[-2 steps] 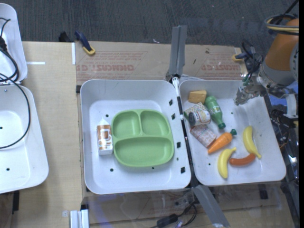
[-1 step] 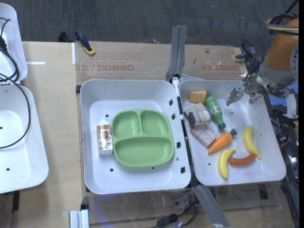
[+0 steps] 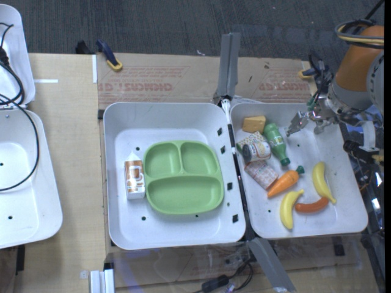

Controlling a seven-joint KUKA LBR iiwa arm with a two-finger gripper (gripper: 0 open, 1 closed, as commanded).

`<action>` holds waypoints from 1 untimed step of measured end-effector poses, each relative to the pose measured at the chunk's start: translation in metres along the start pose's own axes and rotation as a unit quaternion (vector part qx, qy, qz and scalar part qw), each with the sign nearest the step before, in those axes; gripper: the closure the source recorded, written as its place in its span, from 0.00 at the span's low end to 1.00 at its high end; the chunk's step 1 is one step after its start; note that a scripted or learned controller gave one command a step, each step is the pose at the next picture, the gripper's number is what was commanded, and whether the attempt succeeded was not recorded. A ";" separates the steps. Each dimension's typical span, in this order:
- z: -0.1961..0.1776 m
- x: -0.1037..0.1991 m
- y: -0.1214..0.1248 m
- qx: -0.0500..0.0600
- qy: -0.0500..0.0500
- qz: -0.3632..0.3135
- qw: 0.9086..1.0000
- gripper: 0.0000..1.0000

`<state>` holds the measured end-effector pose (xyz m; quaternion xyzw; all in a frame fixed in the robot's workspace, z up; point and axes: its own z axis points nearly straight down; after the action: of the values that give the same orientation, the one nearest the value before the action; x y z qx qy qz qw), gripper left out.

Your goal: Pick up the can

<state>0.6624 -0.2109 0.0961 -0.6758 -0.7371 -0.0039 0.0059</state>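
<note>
The can lies on its side in the right bin, near that bin's left wall, with its dark end facing left. It rests between a green bottle and a patterned packet. My gripper hangs over the back of the right bin, up and to the right of the can and well apart from it. Its fingers are open with nothing between them.
Also in the right bin are a cheese wedge, a carrot, two bananas and an orange pepper. The left bin holds a green divided plate and a small carton.
</note>
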 end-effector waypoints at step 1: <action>0.003 0.024 -0.017 -0.002 -0.008 -0.017 1.000 0.00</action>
<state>0.6437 -0.1886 0.0932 -0.6633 -0.7484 0.0001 -0.0012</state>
